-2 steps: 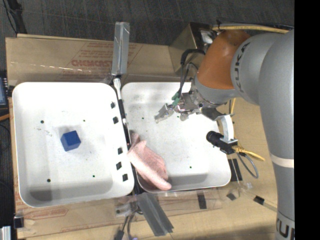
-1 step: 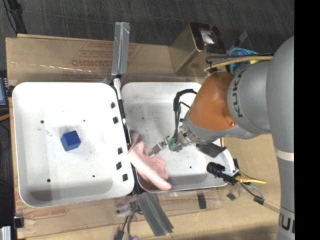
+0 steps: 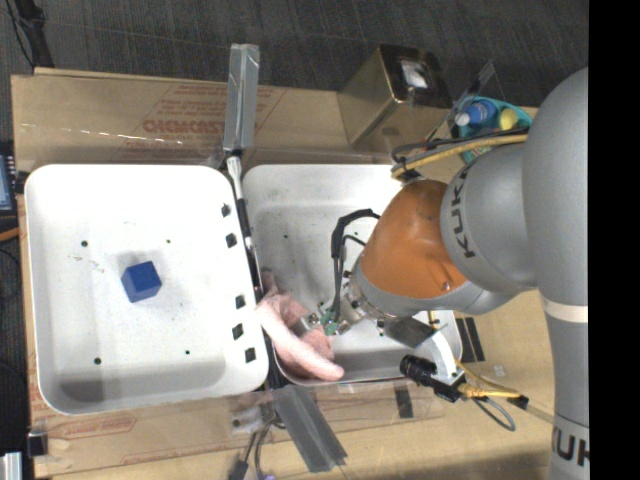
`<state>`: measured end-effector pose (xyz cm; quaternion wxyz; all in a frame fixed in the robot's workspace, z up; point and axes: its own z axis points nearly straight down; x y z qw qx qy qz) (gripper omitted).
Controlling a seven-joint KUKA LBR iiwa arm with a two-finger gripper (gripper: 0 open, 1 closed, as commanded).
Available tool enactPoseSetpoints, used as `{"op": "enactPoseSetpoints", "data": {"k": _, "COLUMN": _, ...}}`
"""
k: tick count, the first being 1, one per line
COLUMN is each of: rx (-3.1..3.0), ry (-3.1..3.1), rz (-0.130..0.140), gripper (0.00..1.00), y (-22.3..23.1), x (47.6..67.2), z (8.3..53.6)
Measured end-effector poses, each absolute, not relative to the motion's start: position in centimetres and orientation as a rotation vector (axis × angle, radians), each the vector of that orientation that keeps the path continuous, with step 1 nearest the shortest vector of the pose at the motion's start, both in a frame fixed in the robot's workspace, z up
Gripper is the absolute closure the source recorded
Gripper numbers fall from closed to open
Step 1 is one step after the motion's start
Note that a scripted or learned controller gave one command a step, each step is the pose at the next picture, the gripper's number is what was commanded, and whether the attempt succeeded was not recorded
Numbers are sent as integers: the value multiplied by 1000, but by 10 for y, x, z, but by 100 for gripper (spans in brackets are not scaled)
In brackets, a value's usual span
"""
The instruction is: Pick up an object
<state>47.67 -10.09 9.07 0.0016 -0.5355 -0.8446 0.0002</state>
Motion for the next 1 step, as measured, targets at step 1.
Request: {"op": "enactPoseSetpoints", "data": {"k": 1, "rx": -1407, "ry": -2806, "rz": 0, "gripper": 0, "y": -127, "x": 477, "z": 95}}
